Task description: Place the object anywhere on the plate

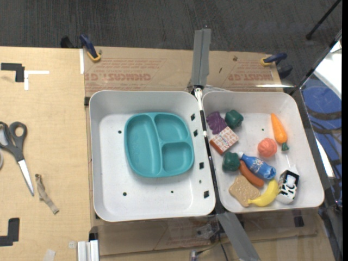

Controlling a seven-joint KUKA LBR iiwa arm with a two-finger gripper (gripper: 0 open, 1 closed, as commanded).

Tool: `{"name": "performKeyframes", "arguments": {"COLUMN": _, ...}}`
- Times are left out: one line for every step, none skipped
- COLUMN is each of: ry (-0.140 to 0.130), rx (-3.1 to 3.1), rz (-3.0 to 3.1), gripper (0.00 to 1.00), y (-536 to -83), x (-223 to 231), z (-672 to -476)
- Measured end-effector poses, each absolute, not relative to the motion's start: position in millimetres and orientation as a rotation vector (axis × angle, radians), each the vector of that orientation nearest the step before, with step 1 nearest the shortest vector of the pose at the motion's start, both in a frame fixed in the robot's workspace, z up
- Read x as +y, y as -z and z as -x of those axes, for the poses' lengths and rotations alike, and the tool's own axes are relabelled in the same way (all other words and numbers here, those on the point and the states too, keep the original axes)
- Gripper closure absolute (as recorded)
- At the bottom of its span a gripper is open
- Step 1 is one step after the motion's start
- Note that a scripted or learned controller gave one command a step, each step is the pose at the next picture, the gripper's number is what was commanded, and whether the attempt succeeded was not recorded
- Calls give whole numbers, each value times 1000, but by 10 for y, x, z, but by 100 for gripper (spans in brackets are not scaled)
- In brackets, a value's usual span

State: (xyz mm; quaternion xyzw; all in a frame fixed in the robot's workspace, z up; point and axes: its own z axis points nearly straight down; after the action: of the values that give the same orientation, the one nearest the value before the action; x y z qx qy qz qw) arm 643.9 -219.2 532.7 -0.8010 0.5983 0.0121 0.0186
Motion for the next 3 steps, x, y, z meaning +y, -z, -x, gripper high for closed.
{"name": "performKeyframes", "arguments": {"ry": -41, "rx": 1857, "rz": 2480, "gripper": 100, "y": -5405, "x": -2189, "z": -6454}}
{"name": "performKeyframes", "arguments": {"ry": -44, "rx": 1856, "rz": 2473, "gripper": 100, "y": -5482, "x": -2187, "z": -6468}}
{"name": "performKeyframes", "arguments": {"ry": -47, "rx": 1855, "rz": 2466, "gripper": 100, "y": -5560, "x": -2188, "z": -6483}}
